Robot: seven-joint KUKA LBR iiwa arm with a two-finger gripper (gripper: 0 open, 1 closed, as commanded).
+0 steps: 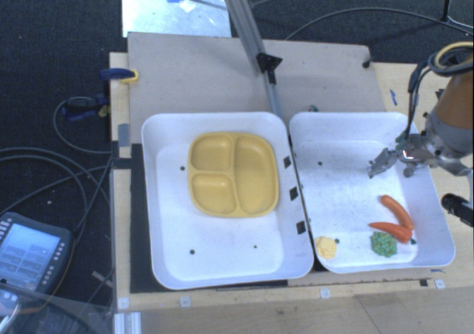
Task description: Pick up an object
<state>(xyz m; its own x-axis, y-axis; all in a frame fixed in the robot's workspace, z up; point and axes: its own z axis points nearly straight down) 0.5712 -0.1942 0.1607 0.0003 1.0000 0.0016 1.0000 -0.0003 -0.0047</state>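
Here my gripper (388, 162) hangs over the right bin (333, 140), jaws parted and holding nothing. Candidate objects, all located from the green broccoli piece (383, 244) near that bin's front wall: the lower orange carrot (390, 229) touching it just above; a second carrot (397, 210) beyond that, nearest my fingers; a yellow piece (326, 246) well apart to its left. The left bin holds a yellow divided plate (232, 173). In my judgement the upper carrot suits best: centre over its middle, set the jaws across its narrow width, then descend before closing.
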